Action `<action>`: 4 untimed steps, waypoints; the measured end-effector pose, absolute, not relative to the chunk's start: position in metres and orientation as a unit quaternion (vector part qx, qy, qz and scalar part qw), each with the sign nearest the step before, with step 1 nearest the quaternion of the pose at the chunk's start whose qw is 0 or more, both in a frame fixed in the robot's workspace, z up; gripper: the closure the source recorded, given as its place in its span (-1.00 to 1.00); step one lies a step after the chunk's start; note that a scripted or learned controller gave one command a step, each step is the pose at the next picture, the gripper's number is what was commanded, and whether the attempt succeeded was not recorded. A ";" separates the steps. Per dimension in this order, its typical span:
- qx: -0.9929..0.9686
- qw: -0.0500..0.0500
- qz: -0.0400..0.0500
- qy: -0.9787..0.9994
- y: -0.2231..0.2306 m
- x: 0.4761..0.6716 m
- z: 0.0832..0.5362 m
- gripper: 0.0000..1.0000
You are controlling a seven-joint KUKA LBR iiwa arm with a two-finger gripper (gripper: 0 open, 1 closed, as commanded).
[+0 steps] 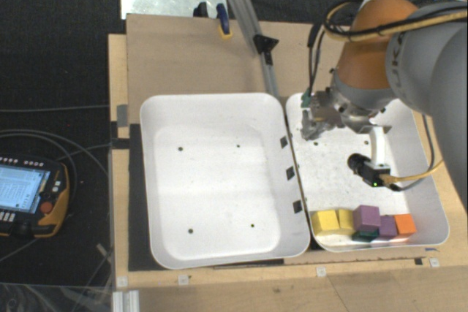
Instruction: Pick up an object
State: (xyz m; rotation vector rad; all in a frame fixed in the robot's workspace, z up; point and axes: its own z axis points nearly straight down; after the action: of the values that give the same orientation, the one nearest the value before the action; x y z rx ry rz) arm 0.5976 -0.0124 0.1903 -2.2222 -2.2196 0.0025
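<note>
We see 2 shallow white bins side by side on the counter (pixel 190 55). The left bin (pixel 157 179) has a bare white floor with a few small dark dots on it. The right bin (pixel 439 219) holds a cluster of small blocks along its 6 o'clock edge: a yellow block (pixel 333 221) at the 9 o'clock end of the row, then a purple block (pixel 367 216), a dark green piece (pixel 363 235) just below it, a paler purple block (pixel 387 226) touching both, and an orange block (pixel 405 224) at the 3 o'clock end. These blocks sit touching or just beside one another.

The arm (pixel 431 47) reaches in from 3 o'clock over the right bin. Its claw (pixel 314 124) sits near that bin's 10 o'clock corner, well apart from the block cluster; we cannot tell how it is set, and we see no block in it. A small black part (pixel 363 168) with a green light hangs from the wrist above the middle of the right bin.

At 9 o'clock, off the counter, a handheld pendant (pixel 29 193) with a lit screen lies on the dark floor.
</note>
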 end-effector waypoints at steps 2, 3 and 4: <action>-0.704 -0.002 -0.002 -0.710 -0.020 0.632 0.191 1.00; -0.710 0.001 0.003 -0.704 -0.095 0.592 0.139 1.00; -0.706 -0.002 -0.001 -0.709 -0.095 0.609 0.170 1.00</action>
State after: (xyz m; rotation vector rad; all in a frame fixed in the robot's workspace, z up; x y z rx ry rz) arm 0.6086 -0.0950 0.1699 -2.2201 -2.2292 -0.0044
